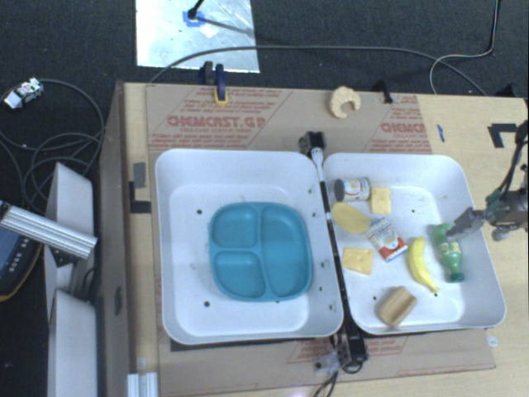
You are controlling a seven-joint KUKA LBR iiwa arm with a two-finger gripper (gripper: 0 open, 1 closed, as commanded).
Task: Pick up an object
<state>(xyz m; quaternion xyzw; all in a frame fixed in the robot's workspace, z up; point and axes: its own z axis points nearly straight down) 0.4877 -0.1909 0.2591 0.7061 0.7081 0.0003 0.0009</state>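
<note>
I see my hand [453,231] reaching in low over the right bin [475,300], touching the green bottle [450,255]; grip state unclear.

A: What sits off the bins?
B: A pale croissant-shaped piece [345,101] on the table [273,122] behind them; a blue-and-yellow clamp [218,81] at the table's far edge.
A: And beyond?
B: A shiny sheet [165,31] on the dark floor; a cable [364,50] curving across; a small white gadget [23,93] far left.
</note>
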